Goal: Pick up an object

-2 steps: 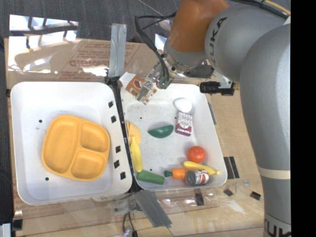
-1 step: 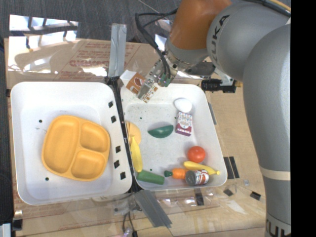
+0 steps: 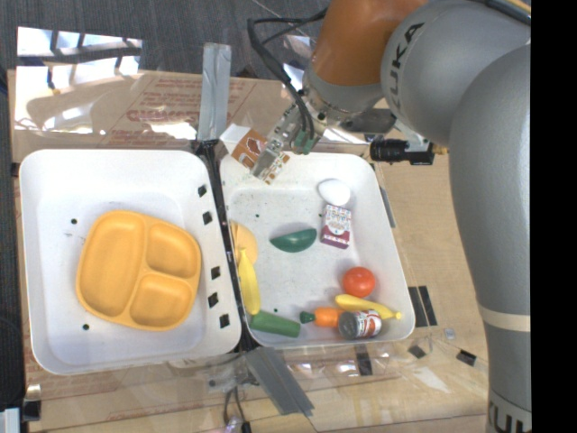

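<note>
My gripper [image 3: 268, 162] hangs over the far left corner of the right bin [image 3: 382, 207], above its rim and apart from the items inside. A small brown and white part shows beside it at its left. In that bin lie a white egg-shaped piece [image 3: 334, 190], a maroon and white carton [image 3: 336, 225], a dark green leaf-shaped piece [image 3: 294, 239], a red tomato [image 3: 359, 281], a yellow banana [image 3: 246, 280], a green cucumber [image 3: 275, 325], an orange carrot [image 3: 325, 316], a yellow piece [image 3: 370, 307] and a small bottle [image 3: 361, 325].
The left bin [image 3: 45, 197] holds a yellow divided tray [image 3: 140, 269]. A grey tape strip [image 3: 215, 88] runs up from the seam between the bins over brown cardboard [image 3: 135, 106]. The large grey arm [image 3: 487, 152] covers the right side.
</note>
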Tool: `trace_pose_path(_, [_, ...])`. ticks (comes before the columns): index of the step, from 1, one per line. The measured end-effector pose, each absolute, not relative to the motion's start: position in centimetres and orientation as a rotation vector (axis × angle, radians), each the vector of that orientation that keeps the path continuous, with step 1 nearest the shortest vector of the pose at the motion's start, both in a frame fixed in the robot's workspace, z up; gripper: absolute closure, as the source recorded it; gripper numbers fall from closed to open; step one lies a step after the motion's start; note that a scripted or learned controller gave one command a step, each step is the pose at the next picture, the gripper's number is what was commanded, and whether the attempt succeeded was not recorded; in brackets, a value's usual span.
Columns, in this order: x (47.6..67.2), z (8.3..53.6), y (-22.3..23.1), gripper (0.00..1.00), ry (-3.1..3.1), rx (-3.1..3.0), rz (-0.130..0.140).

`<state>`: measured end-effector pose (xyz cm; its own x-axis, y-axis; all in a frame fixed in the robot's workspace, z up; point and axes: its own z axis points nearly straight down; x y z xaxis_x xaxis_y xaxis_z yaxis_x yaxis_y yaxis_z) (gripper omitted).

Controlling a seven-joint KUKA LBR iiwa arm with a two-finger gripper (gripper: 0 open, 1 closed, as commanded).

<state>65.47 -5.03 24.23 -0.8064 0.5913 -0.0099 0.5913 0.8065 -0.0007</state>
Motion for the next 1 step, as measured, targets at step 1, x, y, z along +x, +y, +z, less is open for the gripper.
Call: trace_pose_path(1, [52.57,20.75,-14.67,1.00,3.045,0.787,-0.006])
